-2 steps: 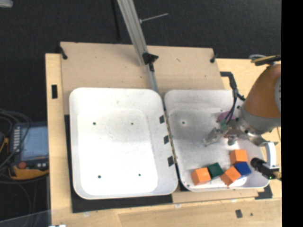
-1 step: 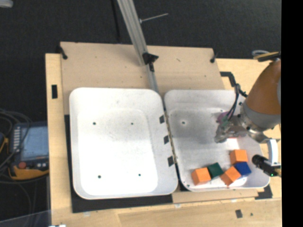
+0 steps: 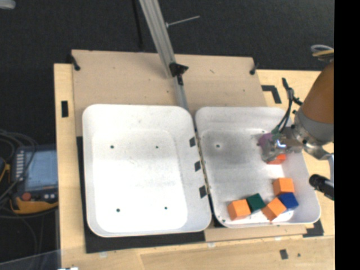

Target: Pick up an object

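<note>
The hand point(image 3: 274, 147) is lowered into the right-hand shallow white bin point(image 3: 236, 122), over a small orange-red block point(image 3: 275, 159); its opening cannot be told. If the block is clipped off-centre, it could be nudged away.

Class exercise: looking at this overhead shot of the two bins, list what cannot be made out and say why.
- Claw: blurred, so its fingers' state is unclear.
- Orange object below the claw: mostly covered by it; shape unclear, contact uncertain.
- Arm: cut off at the right.
- Blue block: partly hidden by an orange block.
</note>
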`<control>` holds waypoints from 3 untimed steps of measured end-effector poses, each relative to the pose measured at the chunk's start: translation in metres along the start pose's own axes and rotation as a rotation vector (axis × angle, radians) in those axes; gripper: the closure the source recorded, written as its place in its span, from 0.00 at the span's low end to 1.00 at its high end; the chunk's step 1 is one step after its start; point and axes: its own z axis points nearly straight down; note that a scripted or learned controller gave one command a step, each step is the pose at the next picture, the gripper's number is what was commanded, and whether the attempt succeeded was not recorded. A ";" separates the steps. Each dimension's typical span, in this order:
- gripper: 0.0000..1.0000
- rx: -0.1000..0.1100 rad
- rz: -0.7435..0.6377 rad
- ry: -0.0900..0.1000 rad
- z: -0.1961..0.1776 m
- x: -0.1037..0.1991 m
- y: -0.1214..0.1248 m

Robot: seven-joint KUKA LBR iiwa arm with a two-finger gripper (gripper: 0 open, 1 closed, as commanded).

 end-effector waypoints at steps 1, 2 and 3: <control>1.00 -0.001 0.000 -0.001 -0.054 -0.001 0.002; 1.00 0.003 -0.005 0.003 -0.061 0.052 0.015; 1.00 0.006 -0.004 0.003 -0.057 0.110 0.026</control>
